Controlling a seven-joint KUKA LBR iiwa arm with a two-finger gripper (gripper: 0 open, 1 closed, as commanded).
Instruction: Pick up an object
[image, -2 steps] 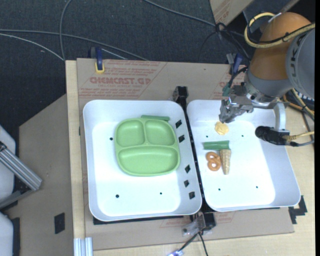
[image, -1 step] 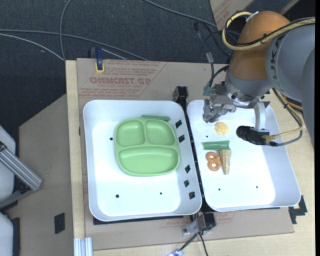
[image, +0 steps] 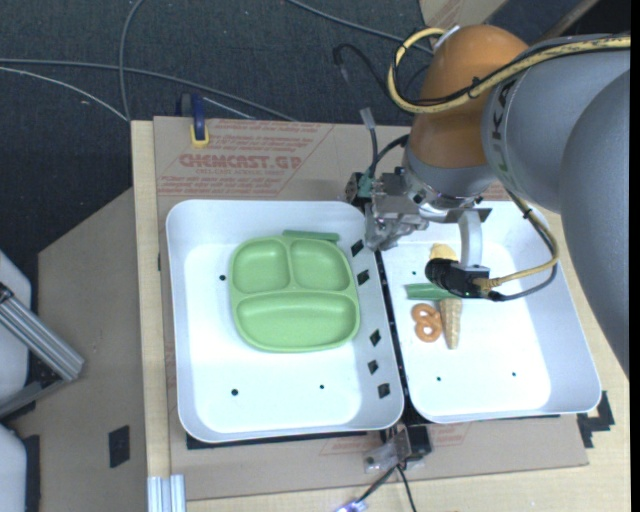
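In the right bin (image: 520, 370) lie a small brown pretzel (image: 427, 322), a tan ice-cream cone (image: 452, 322), a thin green bean (image: 422, 291) and a pale yellow piece (image: 441, 252). The gripper (image: 385, 225) hangs below the orange wrist band, at the far left of the right bin and over the divider between the bins. It sits up and to the left of the small objects, and I see nothing held in it. A black fitting with a yellow cable (image: 455, 276) lies just above the cone.
A green divided plate (image: 293, 295) rests in the left bin (image: 200, 380), with a green strip (image: 310, 237) behind it. The big grey arm covers the upper right. Cardboard (image: 250, 155) lies under the bins, and cables cross the dark floor.
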